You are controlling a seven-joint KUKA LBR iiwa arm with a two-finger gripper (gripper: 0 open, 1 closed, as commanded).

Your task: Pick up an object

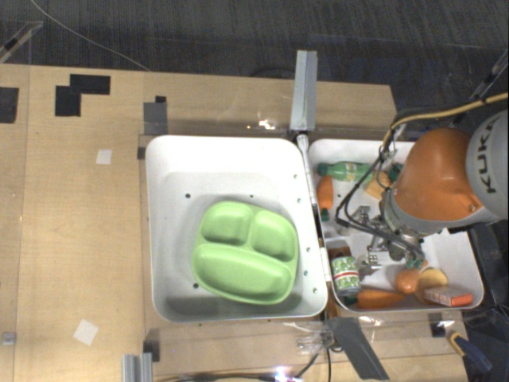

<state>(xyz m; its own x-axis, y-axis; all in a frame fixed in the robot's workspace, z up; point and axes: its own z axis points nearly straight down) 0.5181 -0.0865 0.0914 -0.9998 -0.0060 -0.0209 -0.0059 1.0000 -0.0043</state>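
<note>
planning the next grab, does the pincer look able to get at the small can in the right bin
Probably yes: the pincer hangs over the right bin close beside the small can, which stands uncovered by the left wall, though a carrot crowds its lower side.

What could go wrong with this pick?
1. The end effector sits low in the right bin, in a tight cluster: can, carrot, other small items. It may nudge a neighbour or close on two things.
2. The arm's orange band covers part of the bin, so a grasp is hard to confirm.
3. The can lies near the bin wall, leaving little clearance.
</note>
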